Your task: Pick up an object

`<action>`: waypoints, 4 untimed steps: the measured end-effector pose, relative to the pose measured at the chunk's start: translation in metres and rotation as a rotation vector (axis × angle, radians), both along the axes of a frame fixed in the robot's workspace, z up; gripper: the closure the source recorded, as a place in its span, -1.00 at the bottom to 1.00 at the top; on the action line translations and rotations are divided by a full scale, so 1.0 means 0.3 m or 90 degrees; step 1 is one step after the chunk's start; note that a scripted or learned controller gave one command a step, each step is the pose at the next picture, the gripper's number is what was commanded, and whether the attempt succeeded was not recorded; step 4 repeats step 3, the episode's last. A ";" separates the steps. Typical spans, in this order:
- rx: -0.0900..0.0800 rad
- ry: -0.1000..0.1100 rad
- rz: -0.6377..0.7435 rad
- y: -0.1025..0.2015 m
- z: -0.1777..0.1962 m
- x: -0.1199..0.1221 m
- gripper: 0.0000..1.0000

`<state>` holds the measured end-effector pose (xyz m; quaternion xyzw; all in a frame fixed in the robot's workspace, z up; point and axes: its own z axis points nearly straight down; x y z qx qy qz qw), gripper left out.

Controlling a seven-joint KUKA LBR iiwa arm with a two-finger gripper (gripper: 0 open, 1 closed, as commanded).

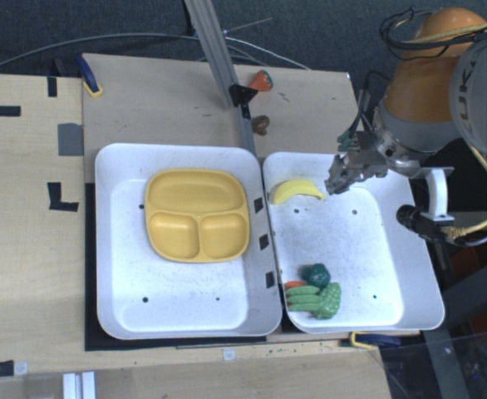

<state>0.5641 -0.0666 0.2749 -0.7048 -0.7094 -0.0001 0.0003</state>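
Operator: State the gripper (341, 179) position and target location.

Technician: The gripper hangs over the far end of the right bin (393, 248), just beside the right tip of the banana (296, 191). Jaw opening: cannot tell, the view is too dark there. The banana lies near the bin's far-left corner.

Operator: Failure risks?

Technician: The banana sits close to the bin wall, so a descent off its tip may push it against the wall or close on nothing. The green toy cluster (317, 296) at the near-left corner is well apart. The yellow divided plate (198, 214) occupies the left bin (119, 248).
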 end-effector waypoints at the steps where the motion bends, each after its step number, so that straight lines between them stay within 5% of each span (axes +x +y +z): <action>1: 0.000 0.000 0.000 0.162 -0.007 0.065 1.00; 3: 0.000 0.000 0.000 0.502 -0.104 0.218 1.00; 4: 0.000 0.000 0.000 0.502 -0.104 0.218 1.00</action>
